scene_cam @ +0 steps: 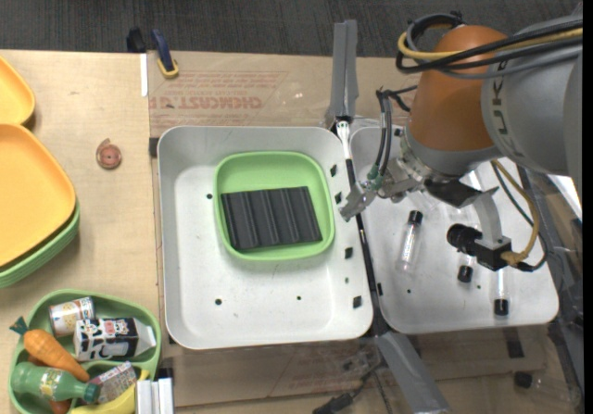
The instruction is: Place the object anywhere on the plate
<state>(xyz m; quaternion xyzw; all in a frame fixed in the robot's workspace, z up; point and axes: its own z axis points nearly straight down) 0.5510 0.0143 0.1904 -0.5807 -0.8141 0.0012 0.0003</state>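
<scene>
A dark grey carpet lies at the back, and in front of it stands a light wooden table (111,106) with two white bins on it.

The fingers (357,202) hang over the strip where the two bins meet. I cannot tell if they are open or closed, and I see nothing between them. Above them is the grey arm (537,97) with its orange band, reaching in from 3 o'clock.

At 9 o'clock from the fingers, just beside them, is the green plate (315,171). It sits in the top half of the left bin (195,301). A dark ribbed block (271,218) lies flat on the plate and covers most of its middle. I think this block is the object.

At 4 o'clock from the fingers, in the right bin (435,310), lies a small clear tube (408,241). Farther out at 4 o'clock are a few little black pieces (464,273).

Far off at 9 o'clock, at the table's edge, are stacked yellow plates (28,190). At 8 o'clock, in the corner, is a green bowl (139,324) full of toy food.

So the job looks almost done. The block rests fully on the plate, touching nothing else. What is left, I think, is for the arm to lift away and leave the block lying there.
</scene>
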